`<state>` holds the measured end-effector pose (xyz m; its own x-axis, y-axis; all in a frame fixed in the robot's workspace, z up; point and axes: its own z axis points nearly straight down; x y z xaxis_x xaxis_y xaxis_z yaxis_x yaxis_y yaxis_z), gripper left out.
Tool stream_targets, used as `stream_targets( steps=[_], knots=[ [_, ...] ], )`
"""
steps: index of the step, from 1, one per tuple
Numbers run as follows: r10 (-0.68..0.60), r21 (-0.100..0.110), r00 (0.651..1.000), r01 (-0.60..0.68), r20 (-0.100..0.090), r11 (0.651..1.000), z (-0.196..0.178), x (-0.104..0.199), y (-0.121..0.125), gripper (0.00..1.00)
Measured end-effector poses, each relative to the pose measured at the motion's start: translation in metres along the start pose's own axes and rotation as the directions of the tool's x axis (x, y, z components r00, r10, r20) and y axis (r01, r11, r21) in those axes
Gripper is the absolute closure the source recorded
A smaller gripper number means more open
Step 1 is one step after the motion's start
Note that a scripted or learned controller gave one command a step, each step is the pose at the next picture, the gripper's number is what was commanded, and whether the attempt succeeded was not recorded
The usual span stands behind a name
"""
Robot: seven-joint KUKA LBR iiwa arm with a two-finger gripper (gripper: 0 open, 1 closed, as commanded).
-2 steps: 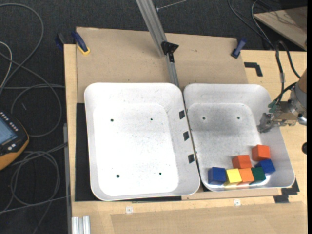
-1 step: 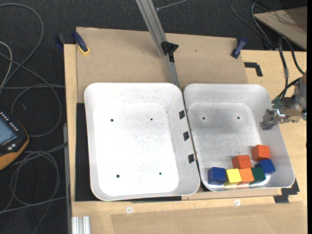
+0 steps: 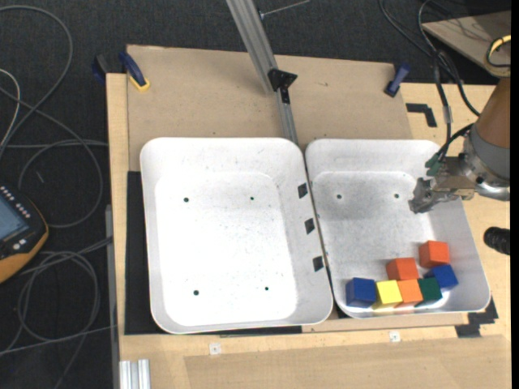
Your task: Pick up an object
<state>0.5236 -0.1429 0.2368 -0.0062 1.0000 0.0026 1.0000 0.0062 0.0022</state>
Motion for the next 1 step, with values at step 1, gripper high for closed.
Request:
stream_targets(
  steps=[1],
  knots=[
    [-0.001,0.003,1.0,0.001,-0.001,1.0,0.0065,0.0608,0.0075,1.0]
  ],
)
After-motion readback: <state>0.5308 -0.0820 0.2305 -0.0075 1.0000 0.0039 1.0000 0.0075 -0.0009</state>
